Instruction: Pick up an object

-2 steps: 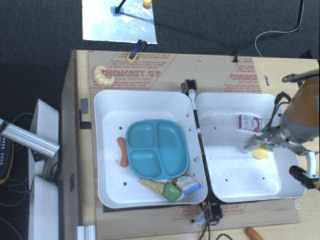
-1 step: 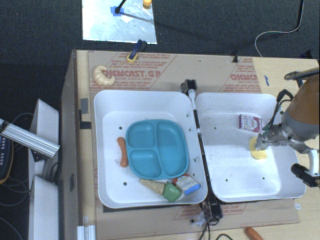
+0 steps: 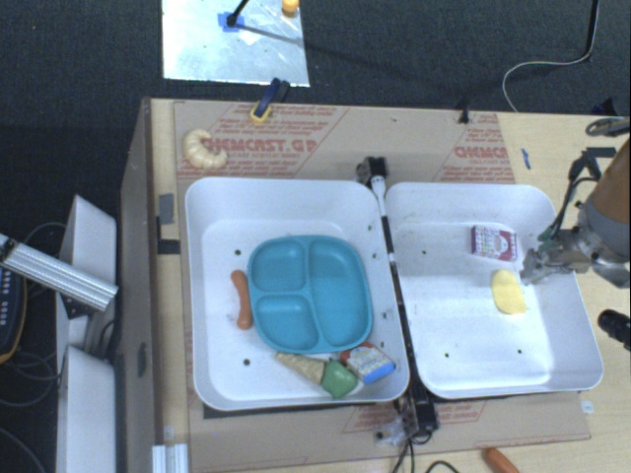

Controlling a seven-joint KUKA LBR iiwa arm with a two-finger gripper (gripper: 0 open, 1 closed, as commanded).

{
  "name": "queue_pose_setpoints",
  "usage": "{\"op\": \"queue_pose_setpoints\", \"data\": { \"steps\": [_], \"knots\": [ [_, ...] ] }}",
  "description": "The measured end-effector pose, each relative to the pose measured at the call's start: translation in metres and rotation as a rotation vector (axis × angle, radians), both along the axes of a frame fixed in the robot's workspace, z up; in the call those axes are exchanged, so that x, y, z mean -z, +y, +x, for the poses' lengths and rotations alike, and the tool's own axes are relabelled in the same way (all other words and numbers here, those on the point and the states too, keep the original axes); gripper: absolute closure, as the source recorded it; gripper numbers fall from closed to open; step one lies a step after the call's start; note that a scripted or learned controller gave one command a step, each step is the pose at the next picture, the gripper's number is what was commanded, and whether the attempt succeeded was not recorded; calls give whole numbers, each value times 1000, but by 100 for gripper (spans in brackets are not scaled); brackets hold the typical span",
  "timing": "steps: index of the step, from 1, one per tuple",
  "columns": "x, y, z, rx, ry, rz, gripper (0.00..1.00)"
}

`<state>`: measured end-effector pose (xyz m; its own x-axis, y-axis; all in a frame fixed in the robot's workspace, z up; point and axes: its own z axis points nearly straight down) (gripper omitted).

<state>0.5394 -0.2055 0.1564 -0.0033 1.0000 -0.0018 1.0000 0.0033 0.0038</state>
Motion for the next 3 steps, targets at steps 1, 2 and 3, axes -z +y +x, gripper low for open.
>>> {"op": "queue_pose_setpoints", "data": {
  "steps": [1, 2, 3],
  "knots": [
    [1, 0, 0, 1, 1, 1, 0],
    [39, -1, 2, 2, 4, 2, 0],
    [67, -1, 7, 0, 3, 2, 0]
  ]
}}
